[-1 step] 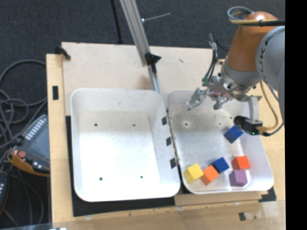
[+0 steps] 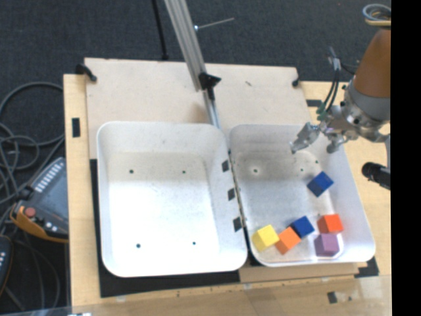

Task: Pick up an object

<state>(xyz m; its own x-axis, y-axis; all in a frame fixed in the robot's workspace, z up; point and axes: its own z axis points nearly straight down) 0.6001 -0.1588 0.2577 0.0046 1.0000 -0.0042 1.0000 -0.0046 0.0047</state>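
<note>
Several small blocks lie in the right bin (image 2: 263, 143). A blue block (image 2: 320, 184) sits alone toward the right side. Along the near edge lie a yellow block (image 2: 266, 236), an orange block (image 2: 287, 239), a second blue block (image 2: 302, 226), a red-orange block (image 2: 330, 224) and a purple block (image 2: 327, 244). My gripper (image 2: 319, 141) hangs over the far right part of this bin, above and behind the lone blue block. Its fingers are spread apart with nothing between them.
The left bin (image 2: 164, 196) lies beside the right one. A slanted metal pole (image 2: 187, 41) rises from between the bins at the back. Cables and a handheld pendant (image 2: 39, 203) lie on the floor at the left.
</note>
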